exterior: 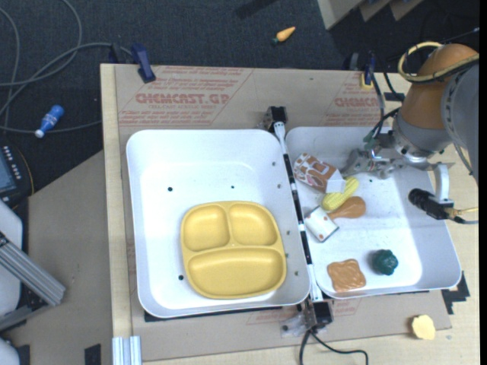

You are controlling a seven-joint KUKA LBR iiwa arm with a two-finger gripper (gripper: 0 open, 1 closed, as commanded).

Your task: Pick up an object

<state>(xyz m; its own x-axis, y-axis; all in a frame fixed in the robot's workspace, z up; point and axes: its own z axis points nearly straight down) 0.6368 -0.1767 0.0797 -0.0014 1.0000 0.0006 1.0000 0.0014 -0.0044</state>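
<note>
Corn (340, 195) is judged the nearest pick, lying in the right bin (434, 276) just left of the tool (370, 163), which hangs low over the bin's upper part; whether its grip is apart cannot be told. A drumstick (348, 209) touches the corn, so a centred, vertical descent is advised.

- We cannot see the gripper (373, 160) fingers clearly; they blur into the right bin (434, 272).
- The arm (445, 90) is cut off by the right edge.
- The small white block (320, 224) is partly covered by the drumstick-shaped toy (348, 207).
- The far floor object (284, 33) is too small to name.
</note>
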